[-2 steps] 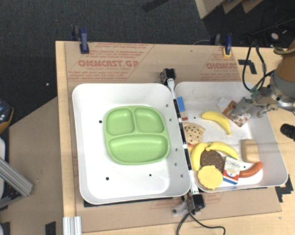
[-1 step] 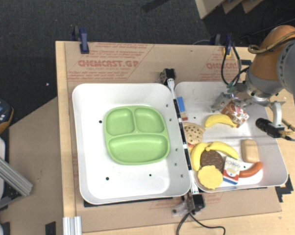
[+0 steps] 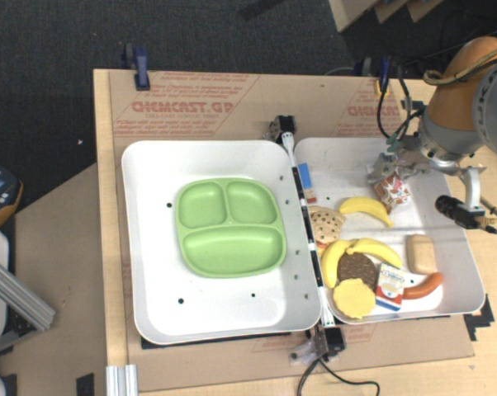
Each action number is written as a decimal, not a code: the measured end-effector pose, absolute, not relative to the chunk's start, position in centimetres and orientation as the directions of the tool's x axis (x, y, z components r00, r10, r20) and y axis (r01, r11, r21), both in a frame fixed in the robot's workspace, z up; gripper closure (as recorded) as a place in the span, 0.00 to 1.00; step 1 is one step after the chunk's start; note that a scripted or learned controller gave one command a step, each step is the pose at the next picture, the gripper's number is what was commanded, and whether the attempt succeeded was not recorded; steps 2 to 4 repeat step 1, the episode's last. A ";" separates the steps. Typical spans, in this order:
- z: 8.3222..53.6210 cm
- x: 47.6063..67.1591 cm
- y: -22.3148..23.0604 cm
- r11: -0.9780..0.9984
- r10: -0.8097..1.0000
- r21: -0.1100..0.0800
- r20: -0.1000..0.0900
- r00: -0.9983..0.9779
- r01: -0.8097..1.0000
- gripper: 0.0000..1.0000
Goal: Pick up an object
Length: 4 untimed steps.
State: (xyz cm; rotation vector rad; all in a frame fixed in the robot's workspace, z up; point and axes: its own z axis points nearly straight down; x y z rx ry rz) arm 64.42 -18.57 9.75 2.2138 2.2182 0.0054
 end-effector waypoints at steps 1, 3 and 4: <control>11.3 60.7 -12.3 0.004 1.000 -0.001 0.001 -0.004 1.000 1.00; 11.3 60.7 -12.3 0.004 1.000 -0.001 0.001 -0.004 1.000 1.00; 11.3 60.7 -12.3 0.004 1.000 -0.001 0.001 -0.004 1.000 1.00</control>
